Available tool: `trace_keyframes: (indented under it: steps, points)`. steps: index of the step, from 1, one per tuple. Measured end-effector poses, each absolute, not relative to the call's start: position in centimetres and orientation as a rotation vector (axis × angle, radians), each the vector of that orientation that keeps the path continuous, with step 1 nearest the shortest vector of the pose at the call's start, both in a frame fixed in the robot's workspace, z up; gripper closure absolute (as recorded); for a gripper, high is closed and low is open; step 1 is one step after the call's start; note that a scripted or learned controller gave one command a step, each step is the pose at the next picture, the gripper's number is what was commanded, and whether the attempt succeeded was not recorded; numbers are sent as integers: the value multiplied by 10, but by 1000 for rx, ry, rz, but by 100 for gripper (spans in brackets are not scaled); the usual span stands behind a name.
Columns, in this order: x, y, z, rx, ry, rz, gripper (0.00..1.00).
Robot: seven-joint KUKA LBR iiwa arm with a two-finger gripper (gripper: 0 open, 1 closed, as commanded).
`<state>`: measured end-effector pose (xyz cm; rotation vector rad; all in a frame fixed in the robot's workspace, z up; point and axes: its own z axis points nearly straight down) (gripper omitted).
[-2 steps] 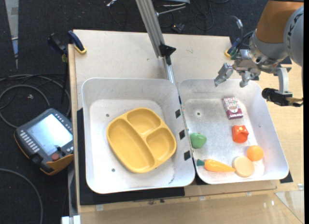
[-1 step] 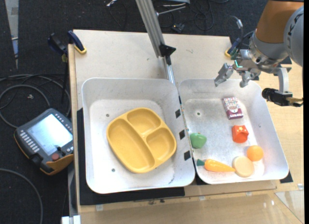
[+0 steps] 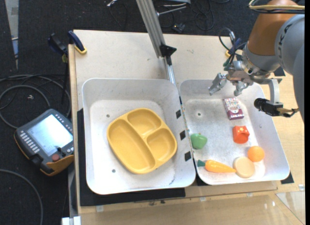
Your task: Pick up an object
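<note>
The gripper (image 3: 226,88) is open and holds nothing, and it could bump the little box (image 3: 233,108) away if it drops crooked

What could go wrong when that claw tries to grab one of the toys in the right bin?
The gripper hangs open over the far rim of the right bin, so it might clip that wall going down. The orange ball, cream ball and carrot crowd one corner; the fingers could knock a neighbour or close on two. The small carton lies flat and may slip.
</note>
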<state>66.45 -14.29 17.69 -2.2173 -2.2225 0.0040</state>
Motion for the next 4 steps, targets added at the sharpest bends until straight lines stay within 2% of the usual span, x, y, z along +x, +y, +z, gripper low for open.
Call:
trace_keyframes:
  steps: [1,2,3,4]
  points:
    - [667,-139,113,-2214,-2223,6,0]
    - [667,-138,94,-2216,-2226,3,0]
    - [668,-137,106,-2218,-2229,-1,100]
    - [665,-143,152,-2225,-2225,-5,100]
